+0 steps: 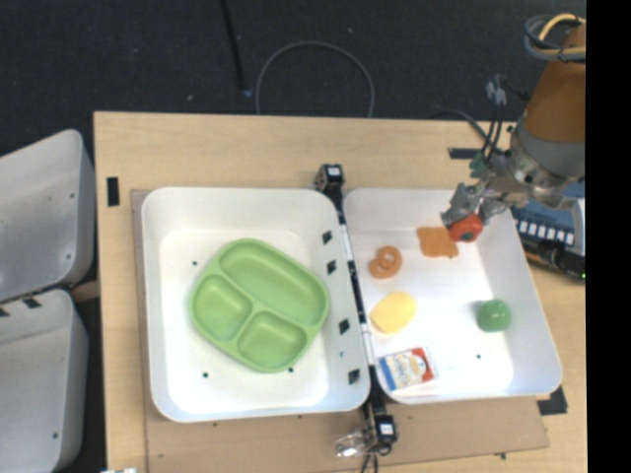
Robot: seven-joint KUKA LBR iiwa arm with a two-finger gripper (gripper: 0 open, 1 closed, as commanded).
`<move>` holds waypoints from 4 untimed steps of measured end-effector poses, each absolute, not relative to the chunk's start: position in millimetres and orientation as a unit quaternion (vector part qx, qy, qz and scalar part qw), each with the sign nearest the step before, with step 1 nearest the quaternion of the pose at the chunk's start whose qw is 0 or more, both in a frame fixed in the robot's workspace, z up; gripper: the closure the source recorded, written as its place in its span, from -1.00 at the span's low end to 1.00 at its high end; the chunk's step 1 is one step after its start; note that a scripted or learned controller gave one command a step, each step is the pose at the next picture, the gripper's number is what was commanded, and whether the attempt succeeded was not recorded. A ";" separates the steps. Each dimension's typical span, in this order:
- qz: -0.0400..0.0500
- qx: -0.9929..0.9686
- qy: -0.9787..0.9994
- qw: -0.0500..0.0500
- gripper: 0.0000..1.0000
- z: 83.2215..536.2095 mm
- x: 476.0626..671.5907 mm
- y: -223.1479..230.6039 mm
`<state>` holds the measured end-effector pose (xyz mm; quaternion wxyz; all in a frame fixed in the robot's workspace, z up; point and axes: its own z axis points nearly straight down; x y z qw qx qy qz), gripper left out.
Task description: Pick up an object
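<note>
My gripper (469, 219) hangs at the right bin's (527, 294) back edge, pinching a small red object (466, 229) between its fingers, beside an orange piece (437, 242).

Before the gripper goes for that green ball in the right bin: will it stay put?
The green ball looks round and smooth, so a nudge would probably roll it. It sits near the right bin wall, apart from the other items, so it may run into the wall. It looks small, probably light.
</note>
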<state>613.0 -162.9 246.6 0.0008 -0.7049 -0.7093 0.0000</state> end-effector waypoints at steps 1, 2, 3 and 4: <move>0.000 -0.705 -0.709 0.001 1.00 252.6 598.2 -116.6; 0.000 -0.704 -0.710 0.001 1.00 258.6 593.8 -62.2; 0.001 -0.705 -0.709 0.002 1.00 244.5 577.8 -7.7; 0.001 -0.705 -0.709 0.001 1.00 232.2 568.3 45.3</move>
